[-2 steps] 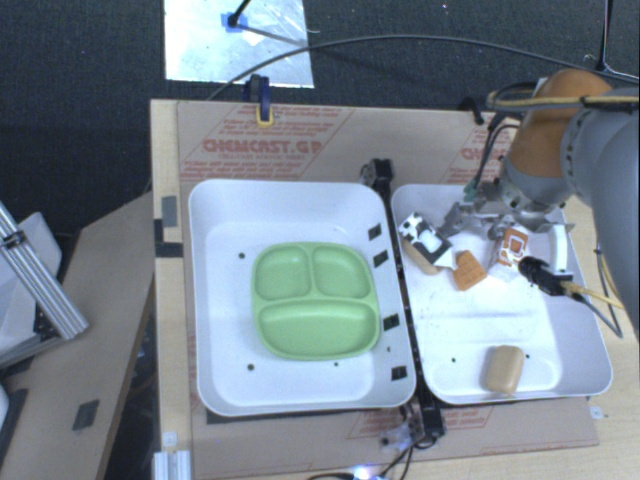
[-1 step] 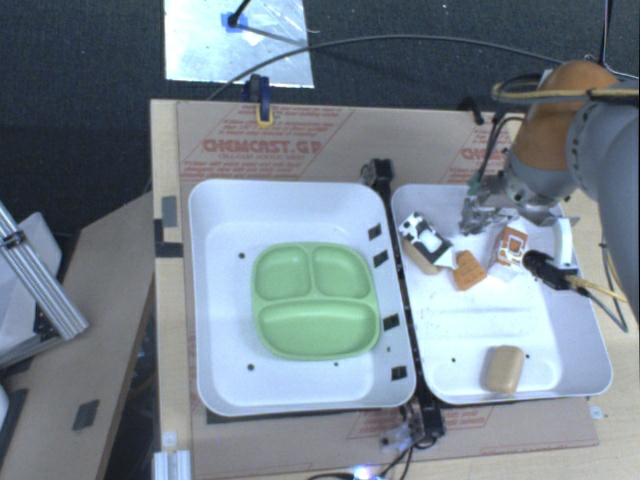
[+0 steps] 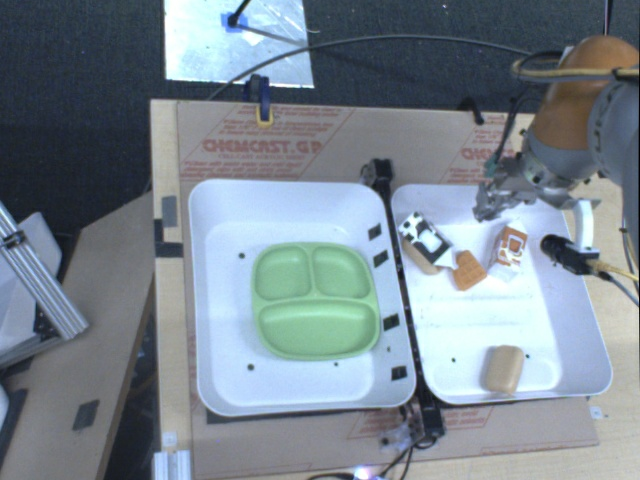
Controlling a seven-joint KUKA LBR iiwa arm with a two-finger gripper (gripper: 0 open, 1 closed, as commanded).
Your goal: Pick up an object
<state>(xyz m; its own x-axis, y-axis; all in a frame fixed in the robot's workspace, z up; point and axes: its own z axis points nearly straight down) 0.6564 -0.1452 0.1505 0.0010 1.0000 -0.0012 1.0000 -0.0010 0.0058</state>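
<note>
1. I see the gripper (image 3: 493, 206) hanging over the far edge of the right bin (image 3: 560, 368), above the bin floor; whether it is spread or closed I cannot tell at this slant, and I see nothing caught in it.
2. Four things lie in that bin for the picking: a black-and-white block (image 3: 422, 240) near the dividing wall, an orange biscuit-like piece (image 3: 468, 269) just beside it, a white and orange packet (image 3: 510, 248) a little to the right, and a tan oblong block (image 3: 503, 368) well apart near the front edge.
3. I judge the packet the nearest target, since it sits almost under the wrist; to do it well I would centre over it, square up across its short side, then come straight down; it lies near the orange piece, so a sloppy drop could nudge both.
4. The tan block is the safer choice, I think; it stands alone with bare floor all round.
5. The left bin (image 3: 215, 268) holds a green divided plate (image 3: 316, 300), flat and central.
6. Both bins rest on a brown cardboard sheet (image 3: 300, 143) with red lettering, over a dark floor; a shiny foil square (image 3: 236, 28) lies beyond, and a metal frame (image 3: 35, 278) sits at the left edge.
</note>
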